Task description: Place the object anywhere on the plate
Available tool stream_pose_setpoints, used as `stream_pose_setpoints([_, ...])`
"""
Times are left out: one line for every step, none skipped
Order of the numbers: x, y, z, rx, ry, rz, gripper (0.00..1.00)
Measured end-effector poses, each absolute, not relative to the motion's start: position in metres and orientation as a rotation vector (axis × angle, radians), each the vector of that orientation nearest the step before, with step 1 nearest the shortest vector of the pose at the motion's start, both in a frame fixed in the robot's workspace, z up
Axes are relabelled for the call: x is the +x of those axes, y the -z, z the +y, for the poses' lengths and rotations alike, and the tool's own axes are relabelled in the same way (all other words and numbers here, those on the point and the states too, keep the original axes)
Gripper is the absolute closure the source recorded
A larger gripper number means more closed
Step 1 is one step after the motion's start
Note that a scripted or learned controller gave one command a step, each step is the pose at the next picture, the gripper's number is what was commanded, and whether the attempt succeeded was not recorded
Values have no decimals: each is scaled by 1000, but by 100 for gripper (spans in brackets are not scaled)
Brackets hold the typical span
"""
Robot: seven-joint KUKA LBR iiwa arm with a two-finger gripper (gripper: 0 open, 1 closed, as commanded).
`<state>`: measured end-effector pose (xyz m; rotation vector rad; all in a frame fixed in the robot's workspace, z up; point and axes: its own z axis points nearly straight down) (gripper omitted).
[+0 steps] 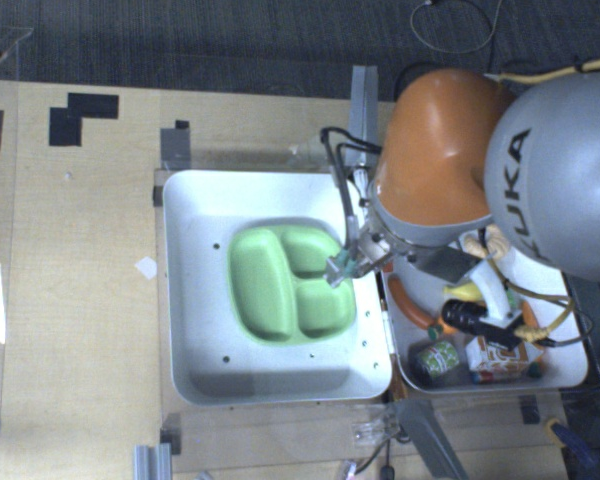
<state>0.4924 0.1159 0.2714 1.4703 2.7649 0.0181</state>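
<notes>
In the right bin (500,386) lie a green can (438,360), a carton (495,360) and an orange-red piece (412,306). Farther in, the pincer (342,268) hangs over the right edge of the green plate (270,288), which sits in the left bin (195,298). Whether the pincer is spread or pinching something, I cannot tell.

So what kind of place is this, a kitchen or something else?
Probably a robotics lab or test cell, not a kitchen: a KUKA arm reaches over a bench holding two white bins, with a green plate in one.
</notes>
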Motion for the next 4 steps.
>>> stream_pose_setpoints([488,-224,104,1251,-5,2877,100])
stream_pose_setpoints([488,-224,104,1252,-5,2877,0])
stream_pose_setpoints([488,-224,104,1252,-5,2877,0])
stream_pose_setpoints([488,-224,104,1252,-5,2877,0])
